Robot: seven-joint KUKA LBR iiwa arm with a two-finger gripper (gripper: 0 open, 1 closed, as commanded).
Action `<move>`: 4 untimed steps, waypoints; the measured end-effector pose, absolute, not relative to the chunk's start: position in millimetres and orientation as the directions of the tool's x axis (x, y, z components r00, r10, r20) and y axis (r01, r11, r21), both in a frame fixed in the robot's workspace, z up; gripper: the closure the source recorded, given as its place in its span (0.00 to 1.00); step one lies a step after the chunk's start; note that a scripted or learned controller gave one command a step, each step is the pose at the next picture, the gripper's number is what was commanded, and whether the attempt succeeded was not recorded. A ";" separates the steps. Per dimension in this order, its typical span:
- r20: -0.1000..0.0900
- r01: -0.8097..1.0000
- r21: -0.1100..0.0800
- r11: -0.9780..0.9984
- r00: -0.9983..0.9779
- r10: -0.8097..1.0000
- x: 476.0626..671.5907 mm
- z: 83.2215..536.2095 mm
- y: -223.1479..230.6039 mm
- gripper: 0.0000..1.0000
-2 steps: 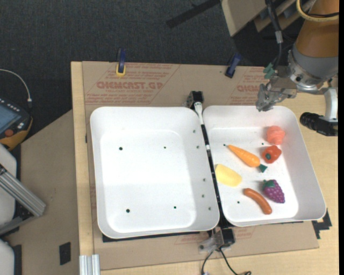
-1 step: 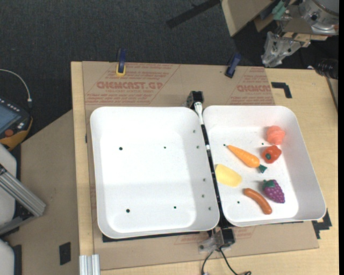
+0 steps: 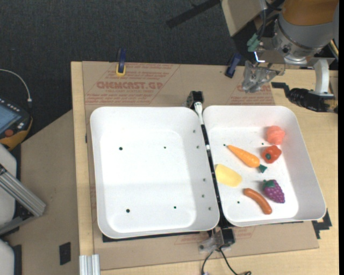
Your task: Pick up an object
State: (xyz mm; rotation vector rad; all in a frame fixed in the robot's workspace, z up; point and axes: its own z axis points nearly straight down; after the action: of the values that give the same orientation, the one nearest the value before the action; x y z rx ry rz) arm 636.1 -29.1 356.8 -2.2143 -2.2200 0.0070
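We observe two shallow white bins of smooth moulded plastic with rounded corners, set side by side on a bench (image 3: 161,80) covered by tan cardboard printed with red lettering. The left bin (image 3: 107,123) shows four small dark dots on its floor. The right bin (image 3: 306,177), in the lower right of the frame, holds six glossy toy foods: one tapered orange carrot (image 3: 243,155) with a green tip, one rounded pink piece (image 3: 274,134) near the bin's upper right corner, one red pepper-like piece (image 3: 271,154) just below it, one smooth yellow lemon-shaped piece (image 3: 228,175) near the dividing wall, one curved orange-brown sausage (image 3: 257,200), and one knobbly purple grape bunch (image 3: 273,190) just beside the sausage.

The end effector (image 3: 256,80) appears in the upper right of the frame, metallic and grey, over the cardboard beyond the right bin's far rim, well apart from all six foods. We see nothing between its parts, and we cannot tell how far it is spread. Above it we note the arm's orange band (image 3: 309,11).

Two clamps stand at the cardboard's far edge: one yellow-and-blue (image 3: 121,62), one blue (image 3: 233,64).
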 end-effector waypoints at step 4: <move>-0.001 1.000 -0.010 0.001 -0.001 1.000 664.9 248.7 94.1 1.00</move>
State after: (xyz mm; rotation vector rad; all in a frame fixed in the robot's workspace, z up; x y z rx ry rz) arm 664.9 94.1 248.7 -2.2156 -2.2176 0.0120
